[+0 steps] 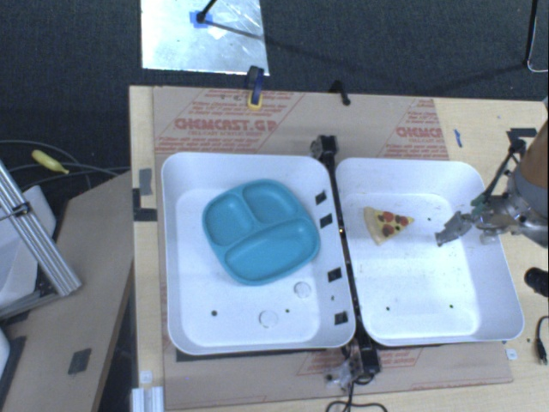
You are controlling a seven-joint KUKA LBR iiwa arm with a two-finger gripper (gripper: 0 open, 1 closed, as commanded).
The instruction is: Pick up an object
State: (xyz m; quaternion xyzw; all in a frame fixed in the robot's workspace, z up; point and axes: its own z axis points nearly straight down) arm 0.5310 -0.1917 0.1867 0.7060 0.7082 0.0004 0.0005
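A toy pizza slice [386, 224] with red toppings lies flat in the right bin [412, 316], near its upper left part. My gripper [449, 233] hangs over the same bin's right side, a short way to the right of the slice and apart from it. Nothing shows between its fingers. A blue divided plate [260, 230] rests in the left bin [197, 316].
Black clips [333, 275] run along the seam between the two bins. A yellow and blue clamp [255, 87] sits at the bench's back edge. My arm [532, 204] enters from the right over the right bin's rim. Metal framing [30, 239] stands at the left.
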